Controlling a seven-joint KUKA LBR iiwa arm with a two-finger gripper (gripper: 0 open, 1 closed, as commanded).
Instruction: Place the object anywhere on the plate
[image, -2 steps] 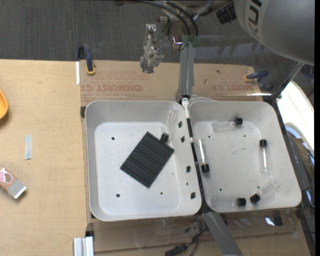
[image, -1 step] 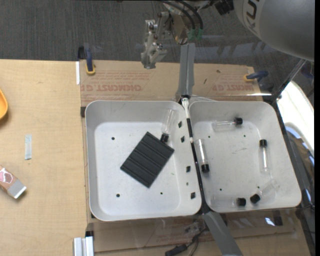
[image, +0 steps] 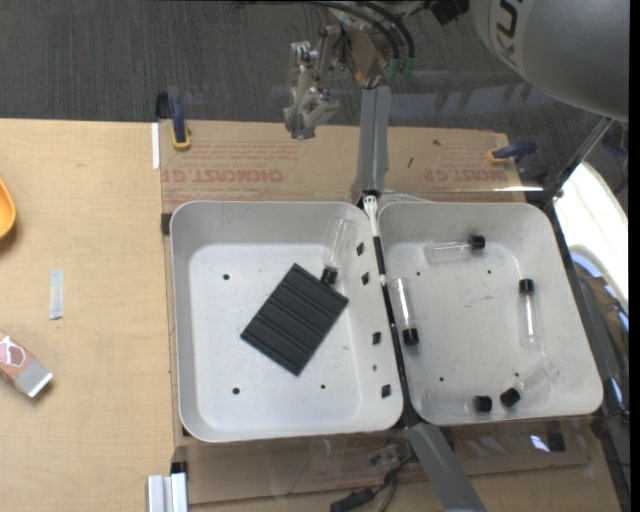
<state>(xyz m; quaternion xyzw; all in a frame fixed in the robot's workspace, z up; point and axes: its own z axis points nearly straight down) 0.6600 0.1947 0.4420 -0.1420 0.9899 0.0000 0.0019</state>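
Camera view
Gripper (image: 303, 118): hanging above the bench behind the left bin's far edge; fingers' state, cannot tell.
Plate (image: 295, 318): lying dark and ribbed mid left bin (image: 200, 300).
Tube (image: 336, 250): lying at the plate's far corner, touching it.
Right bin (image: 560, 300): holding several tubes (image: 527, 312) along its walls.
Room: bare floor lying around the plate.

The wooden bench (image: 80, 200) bore two white bins below the gripper (image: 308, 110): the left bin (image: 200, 400) nearly beneath it, the right bin (image: 570, 380) beyond, touching along one edge.
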